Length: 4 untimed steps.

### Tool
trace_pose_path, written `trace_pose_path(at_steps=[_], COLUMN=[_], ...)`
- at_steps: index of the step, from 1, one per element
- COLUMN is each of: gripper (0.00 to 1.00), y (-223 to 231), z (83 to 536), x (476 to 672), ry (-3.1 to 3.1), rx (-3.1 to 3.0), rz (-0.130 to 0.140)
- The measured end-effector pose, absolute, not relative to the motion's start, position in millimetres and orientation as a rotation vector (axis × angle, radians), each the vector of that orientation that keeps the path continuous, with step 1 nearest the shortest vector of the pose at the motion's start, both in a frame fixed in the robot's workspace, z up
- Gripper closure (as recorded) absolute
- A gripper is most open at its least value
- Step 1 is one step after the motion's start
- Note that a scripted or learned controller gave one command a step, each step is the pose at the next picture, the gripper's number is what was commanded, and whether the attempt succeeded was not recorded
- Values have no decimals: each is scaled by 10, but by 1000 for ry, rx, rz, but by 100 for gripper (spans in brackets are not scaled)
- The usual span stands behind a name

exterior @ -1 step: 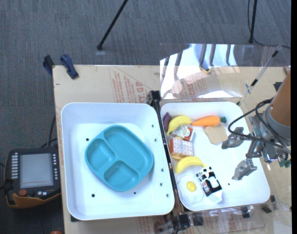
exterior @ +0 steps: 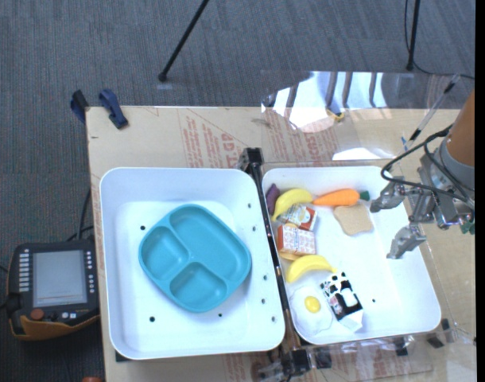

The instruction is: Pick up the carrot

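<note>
carrot (exterior: 336, 198): smooth, orange, pointy, by the right bin's (exterior: 429, 293) back wall, beside a banana (exterior: 292, 202) and flat toast (exterior: 355, 220) | jaws (exterior: 397, 224): spread open, holding nothing, right of the carrot, apart | room: bare white floor under the jaws | left bin (exterior: 115, 213): blue plate (exterior: 195, 257)

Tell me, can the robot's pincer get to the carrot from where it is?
Probably yes. The carrot lies uncovered on top at the far end of the right bin, and the pincer hangs over that same bin with open white floor between them.
</note>
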<state>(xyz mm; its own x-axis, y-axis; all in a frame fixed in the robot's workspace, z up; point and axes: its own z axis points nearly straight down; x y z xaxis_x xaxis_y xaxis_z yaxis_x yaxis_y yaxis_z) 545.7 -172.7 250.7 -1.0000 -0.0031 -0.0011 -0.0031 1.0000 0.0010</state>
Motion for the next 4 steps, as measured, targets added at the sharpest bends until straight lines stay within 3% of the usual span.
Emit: trace_pose_path(at_steps=[1, 2, 3, 4], gripper=[0, 0, 0, 0], y=[-2066, -1941, -1643, -1684], z=[1243, 912, 893, 880], x=[6230, 6406, 6402, 6363], ry=[3152, 3145, 3088, 2894], rx=[54, 93, 630, 1268], rz=[9, 2, -6, 27])
